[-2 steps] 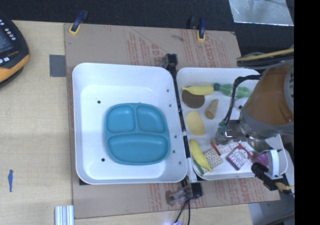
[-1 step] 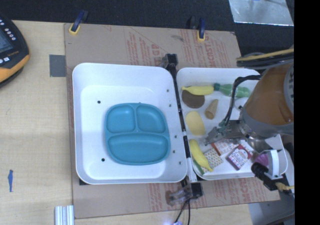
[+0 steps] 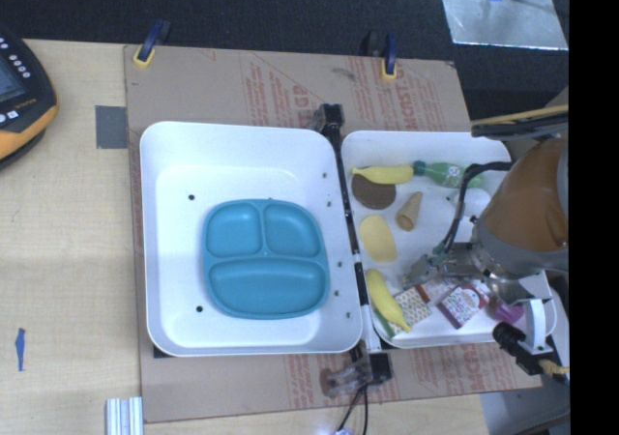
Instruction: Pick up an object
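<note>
Your gripper (image 3: 440, 267) hung low in the right bin (image 3: 484, 145), toward its 5 o'clock corner, over small packets (image 3: 455, 305) (a banana (image 3: 385, 301) lay at their 9 o'clock). I couldn't tell its opening. Nothing looked lifted; the pick remained.

Blue plate (image 3: 265, 258), white bins (image 3: 164, 230), yellow bananas (image 3: 384, 174).

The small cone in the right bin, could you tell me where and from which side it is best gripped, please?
I would grip the cone across its wider lower half, coming straight down from above. It lies flat and apart from the brown round piece and the yellow oval, so both long sides look free.
</note>
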Motion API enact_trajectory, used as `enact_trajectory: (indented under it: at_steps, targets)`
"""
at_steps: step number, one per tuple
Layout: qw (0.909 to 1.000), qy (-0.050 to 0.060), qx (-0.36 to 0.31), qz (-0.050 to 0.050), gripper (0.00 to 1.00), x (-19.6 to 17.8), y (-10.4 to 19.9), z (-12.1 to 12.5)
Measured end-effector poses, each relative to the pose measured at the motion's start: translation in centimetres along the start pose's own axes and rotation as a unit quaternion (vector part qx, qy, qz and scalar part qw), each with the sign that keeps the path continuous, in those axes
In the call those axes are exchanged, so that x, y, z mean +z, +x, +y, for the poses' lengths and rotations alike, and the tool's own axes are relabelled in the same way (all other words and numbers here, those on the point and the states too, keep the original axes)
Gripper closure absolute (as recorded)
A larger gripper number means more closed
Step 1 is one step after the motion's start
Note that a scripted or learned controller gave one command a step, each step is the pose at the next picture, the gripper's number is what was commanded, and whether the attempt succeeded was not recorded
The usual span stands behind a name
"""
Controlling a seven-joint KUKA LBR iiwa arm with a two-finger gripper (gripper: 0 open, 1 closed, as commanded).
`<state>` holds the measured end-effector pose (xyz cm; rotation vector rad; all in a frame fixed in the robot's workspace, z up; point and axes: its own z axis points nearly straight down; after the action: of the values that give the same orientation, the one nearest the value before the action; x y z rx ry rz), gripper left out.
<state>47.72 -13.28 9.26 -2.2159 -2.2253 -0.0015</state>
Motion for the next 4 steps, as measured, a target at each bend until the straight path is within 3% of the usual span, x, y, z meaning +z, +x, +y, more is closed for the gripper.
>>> enact_trajectory:
  at_steps: [1, 2, 3, 4]
  targets:
    - [1.0, -0.003, -0.001, -0.001, 1.0, -1.4, -0.1, 0.2]
    - [1.0, -0.002, -0.001, -0.001, 0.0, -1.3, -0.1, 0.1]
    - [1.0, -0.001, -0.002, -0.001, 1.0, -2.3, -0.1, 0.1]
    - [1.0, -0.001, -0.003, -0.001, 0.0, -2.3, -0.1, 0.1]
